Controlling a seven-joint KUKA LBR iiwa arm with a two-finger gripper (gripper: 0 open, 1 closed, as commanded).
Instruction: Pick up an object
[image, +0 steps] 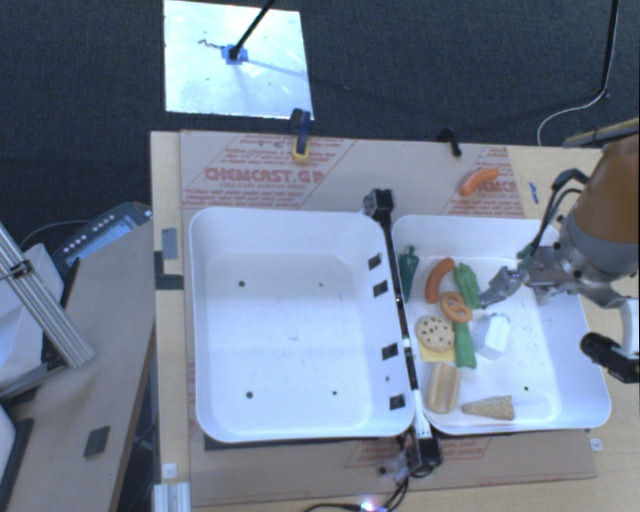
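My gripper hangs over the right bin, reaching in from the right. It is just right of a green cucumber and an orange slice, and above a white block. Nothing visibly sits in it. Further left lie an orange sausage and a dark green pepper. Nearer the front are a cookie on a yellow slice, a green stick, a bread roll and a tan wedge.
The left bin stands beside the right one, with a black clip rail between them. An orange sausage lies on the board behind the right bin. A yellow and blue clamp sits at the back.
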